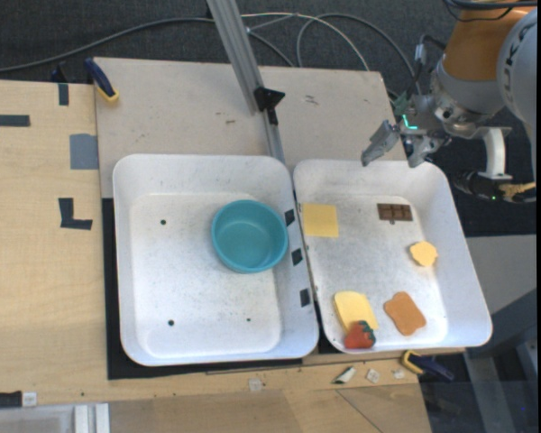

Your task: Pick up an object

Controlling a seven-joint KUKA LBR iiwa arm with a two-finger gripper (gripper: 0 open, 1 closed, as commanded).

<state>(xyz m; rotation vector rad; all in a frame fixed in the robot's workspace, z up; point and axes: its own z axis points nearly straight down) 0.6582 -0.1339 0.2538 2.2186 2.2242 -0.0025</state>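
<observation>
My gripper (397,152) hangs open above the far edge of the right bin (460,242), its two grey fingers spread apart with nothing between them. Below it in that bin lie a brown chocolate piece (395,212), a yellow square cheese slice (320,220), a small yellow chunk (423,253), an orange-brown biscuit (404,313), a yellow wedge (353,308) and a red strawberry (360,336). The chocolate piece is the nearest item to the gripper.
The left bin (149,269) holds a teal bowl (248,234). A grey metal pole (243,57) slants across the back, between the bins. Cables run over the dark floor behind the bench. A yellow clamp (101,79) sits at the back left.
</observation>
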